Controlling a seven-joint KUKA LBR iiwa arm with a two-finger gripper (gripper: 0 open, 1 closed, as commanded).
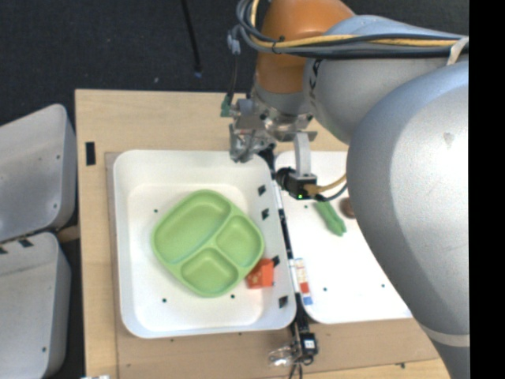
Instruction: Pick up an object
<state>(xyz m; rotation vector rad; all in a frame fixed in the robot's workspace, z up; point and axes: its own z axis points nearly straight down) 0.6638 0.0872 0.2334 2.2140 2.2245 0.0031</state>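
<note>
The left bin (126, 212) is taken first: a green divided plate (207, 243) is laid flat across its floor, turned a little askew, its three compartments facing up, and it looks too broad and shallow to be an easy grab. Just beside the plate's lower right edge, a small orange-red block (261, 273) is tucked against the wall where the two bins meet, a spot where there is likely little room for fingers to be brought down around it. Above that, at the far rim of the left bin near the dividing edge, the gripper (251, 144) is hung from the orange band of the arm (410, 133), poised high and nothing is seen carried beneath it; whether the pincer is open or closed cannot be told, as the tips are lost in dark metal clutter. Further right, in the right bin (347, 290), a slim green piece (330, 218) is laid at a slant, partly shadowed by the arm, with a small brown object (346, 208) close by. No object is lifted yet; a descent is judged to be needed.
</note>
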